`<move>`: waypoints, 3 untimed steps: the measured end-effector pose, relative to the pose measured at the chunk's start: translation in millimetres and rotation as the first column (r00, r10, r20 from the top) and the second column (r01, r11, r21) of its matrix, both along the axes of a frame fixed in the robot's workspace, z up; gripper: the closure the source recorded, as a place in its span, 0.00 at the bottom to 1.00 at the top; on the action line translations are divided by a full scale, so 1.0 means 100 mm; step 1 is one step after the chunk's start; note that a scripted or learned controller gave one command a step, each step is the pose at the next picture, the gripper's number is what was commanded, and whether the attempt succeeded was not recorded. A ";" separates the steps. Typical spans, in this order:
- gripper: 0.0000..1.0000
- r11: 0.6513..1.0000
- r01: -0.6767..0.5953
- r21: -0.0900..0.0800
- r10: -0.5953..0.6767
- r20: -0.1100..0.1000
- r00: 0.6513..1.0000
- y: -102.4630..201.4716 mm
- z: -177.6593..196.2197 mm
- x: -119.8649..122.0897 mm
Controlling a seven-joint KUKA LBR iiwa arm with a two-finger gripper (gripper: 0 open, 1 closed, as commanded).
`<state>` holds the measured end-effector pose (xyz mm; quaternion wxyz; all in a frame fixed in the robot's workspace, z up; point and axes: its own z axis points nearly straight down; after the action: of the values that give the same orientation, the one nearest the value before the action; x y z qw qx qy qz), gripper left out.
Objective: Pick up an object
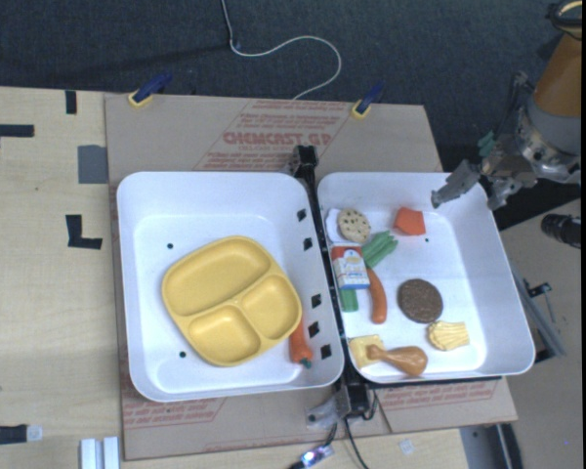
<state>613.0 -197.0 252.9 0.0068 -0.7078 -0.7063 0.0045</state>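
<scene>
Toys crowd the right bin (503, 262) while the gripper (466, 186) hangs at that bin's far right corner, over the rim and apart from every item; we cannot tell how its jaws stand, because the grey tooling blurs into one dark shape there. Nothing lies in its grasp that we can see.

We count the candidates below it: a cookie (353, 225) near the divider, an orange-red block (409, 222) nearest the gripper, a green piece (379, 249) just beside a small carton (351, 268), a hot dog (378, 297) lying alongside that carton, a brown patty (421, 300), a ridged chip (449, 336) and a drumstick (402, 360) at the near edge. They lie loosely, mostly apart, which we judge leaves room for fingers around the block, the patty or the chip.

In the left bin (137, 262) a yellow divided plate (231, 299) sits tilted across the floor, and a carrot (300, 345) rests against the divider wall just beside the plate's corner, a tighter spot to reach.

We read the arm as poised before a descent, with the pick not yet begun. The orange-red block looks the shortest reach.
</scene>
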 end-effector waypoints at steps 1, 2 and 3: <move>0.00 1.000 -0.003 -0.003 0.003 0.011 1.000 0.01 0.07 0.02; 0.00 1.000 -0.004 -0.001 0.004 0.004 1.000 0.05 -0.59 -0.03; 0.00 1.000 -0.004 -0.001 0.004 0.004 1.000 0.06 -1.25 -0.11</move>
<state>602.0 -190.8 127.4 0.0049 -0.7065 -0.7077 0.0034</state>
